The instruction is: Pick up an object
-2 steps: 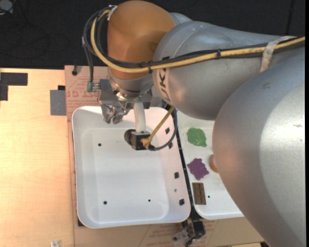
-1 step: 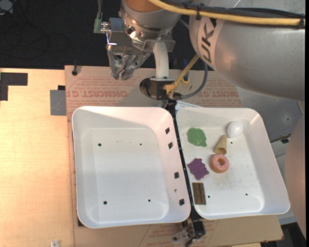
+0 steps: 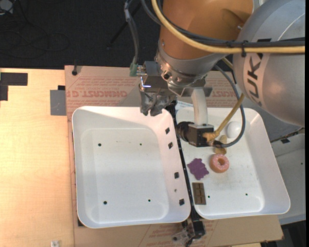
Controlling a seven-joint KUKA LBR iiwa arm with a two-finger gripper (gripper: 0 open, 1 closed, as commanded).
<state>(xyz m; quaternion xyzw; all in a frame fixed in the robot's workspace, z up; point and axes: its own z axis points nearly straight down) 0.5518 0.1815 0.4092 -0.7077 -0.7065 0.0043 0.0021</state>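
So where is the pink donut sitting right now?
In the camera view the pink donut lies in the right bin, near its middle, just to the right of the purple piece.

The left bin (image 3: 118, 174) has an open floor. In the right bin (image 3: 257, 189), a purple piece (image 3: 197, 168), pink ring (image 3: 220, 163) and brown block (image 3: 199, 193) (all towards the divider) leave the near right corner free.
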